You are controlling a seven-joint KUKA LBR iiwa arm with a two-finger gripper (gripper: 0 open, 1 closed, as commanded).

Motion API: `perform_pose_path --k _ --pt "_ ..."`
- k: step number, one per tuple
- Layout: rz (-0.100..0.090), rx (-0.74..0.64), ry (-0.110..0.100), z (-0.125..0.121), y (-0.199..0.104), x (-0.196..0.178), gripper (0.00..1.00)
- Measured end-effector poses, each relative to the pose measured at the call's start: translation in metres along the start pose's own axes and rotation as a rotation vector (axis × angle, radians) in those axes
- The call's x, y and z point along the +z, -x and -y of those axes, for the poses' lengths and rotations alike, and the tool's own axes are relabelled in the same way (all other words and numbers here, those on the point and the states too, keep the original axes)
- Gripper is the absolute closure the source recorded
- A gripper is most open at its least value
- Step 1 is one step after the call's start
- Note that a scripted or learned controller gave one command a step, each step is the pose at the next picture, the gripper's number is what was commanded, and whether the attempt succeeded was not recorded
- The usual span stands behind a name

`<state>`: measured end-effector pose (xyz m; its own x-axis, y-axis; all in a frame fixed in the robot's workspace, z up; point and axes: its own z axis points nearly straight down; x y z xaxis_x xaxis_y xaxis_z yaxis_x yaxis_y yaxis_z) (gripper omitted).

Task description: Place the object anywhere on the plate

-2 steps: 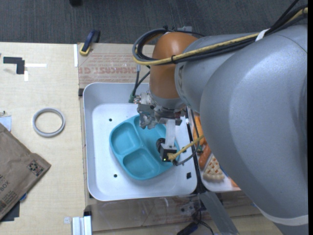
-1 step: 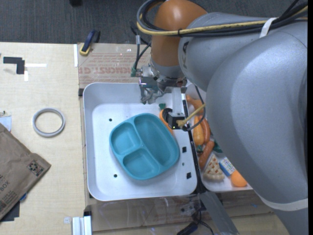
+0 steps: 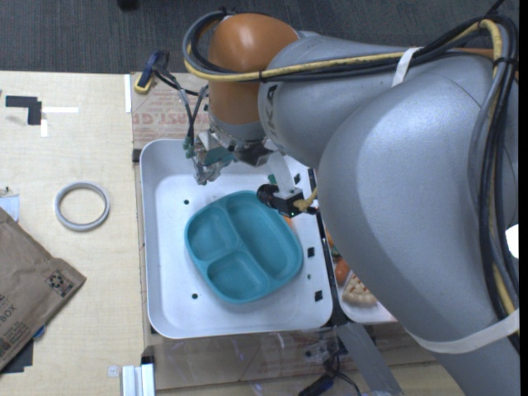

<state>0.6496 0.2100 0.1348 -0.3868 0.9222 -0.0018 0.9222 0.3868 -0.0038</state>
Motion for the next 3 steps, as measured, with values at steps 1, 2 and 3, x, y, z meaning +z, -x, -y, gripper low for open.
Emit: perform_pose_path --k 1,2,3 --pt "0.002 0.082 0.006 0.035 0.071 0.035 1.0" --pt "0.001 -0.03 0.002 0.011 0.052 -0.016 1.0" --pt "-0.001 -0.138 -0.002 0.091 -0.017 0.0 1.0"
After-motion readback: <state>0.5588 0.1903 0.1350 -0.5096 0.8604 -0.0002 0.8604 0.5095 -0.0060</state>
